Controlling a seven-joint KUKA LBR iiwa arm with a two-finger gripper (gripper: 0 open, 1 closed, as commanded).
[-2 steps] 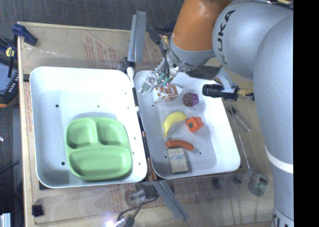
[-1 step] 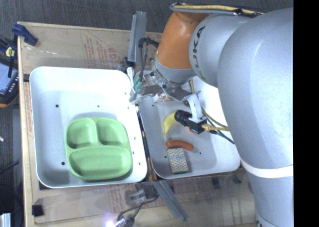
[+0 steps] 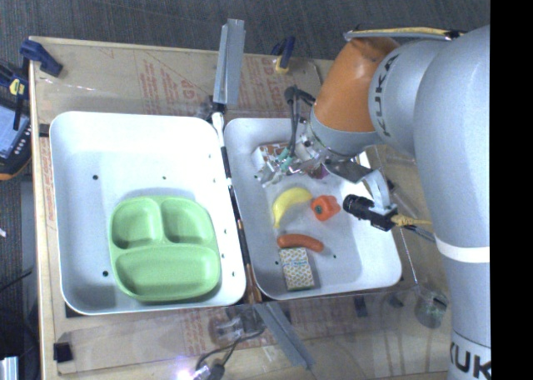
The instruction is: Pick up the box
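the box (image 3: 297, 268) lies flat near the right bin's (image 3: 379, 266) front edge, while the gripper (image 3: 283, 162), its opening unclear, hovers by the far edge.

I look down on two white bins side by side on a wooden bench. My grey arm (image 3: 450, 112) with its orange band (image 3: 354, 87) reaches in from the right over the right bin (image 3: 379, 266). My gripper (image 3: 279, 162) sits low near that bin's upper left, among small bits too blurred to name. Below it lie a banana (image 3: 289, 202), an orange piece (image 3: 326, 207) just beside it, then a red sausage (image 3: 300, 242). The patterned box (image 3: 297, 268) lies flat at the bin's near edge, apart from my gripper. The left bin (image 3: 83, 145) holds a green tray (image 3: 165, 248) with three compartments.
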